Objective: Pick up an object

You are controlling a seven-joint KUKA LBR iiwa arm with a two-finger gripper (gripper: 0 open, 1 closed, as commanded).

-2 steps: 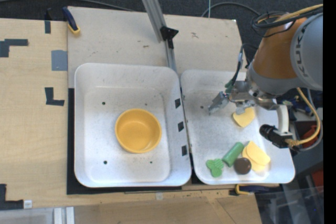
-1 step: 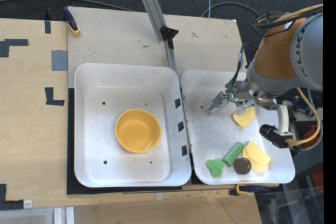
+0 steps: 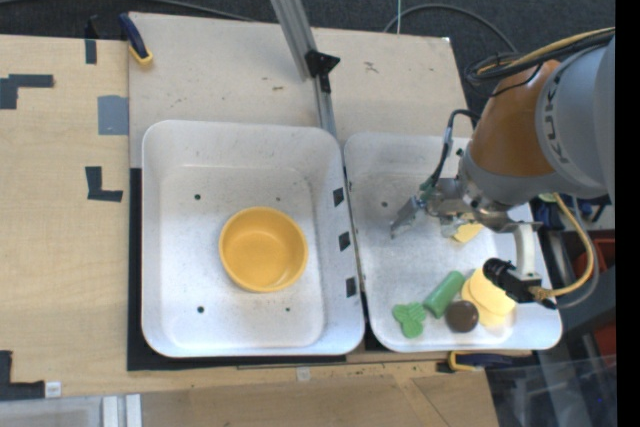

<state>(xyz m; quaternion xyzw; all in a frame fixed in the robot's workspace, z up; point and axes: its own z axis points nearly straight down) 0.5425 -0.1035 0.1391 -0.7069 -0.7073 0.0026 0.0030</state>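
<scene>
Two shallow white bins are sitting side by side on the bench. The left bin (image 3: 165, 165) is holding one round yellow plastic bowl (image 3: 263, 248), with its opening facing up. The right bin (image 3: 385, 165) is holding several small things near its front edge — one green cylinder-shaped piece (image 3: 444, 294) with its long axis running diagonally, one green leafy-shaped piece (image 3: 408, 318), one dark brown ball (image 3: 461, 316), one pale yellow rounded object (image 3: 489, 301) and one small yellow piece (image 3: 466, 233). The grey two-finger gripper (image 3: 405, 215) is hanging over the right bin with its fingers spread apart — nothing is between them.
</scene>
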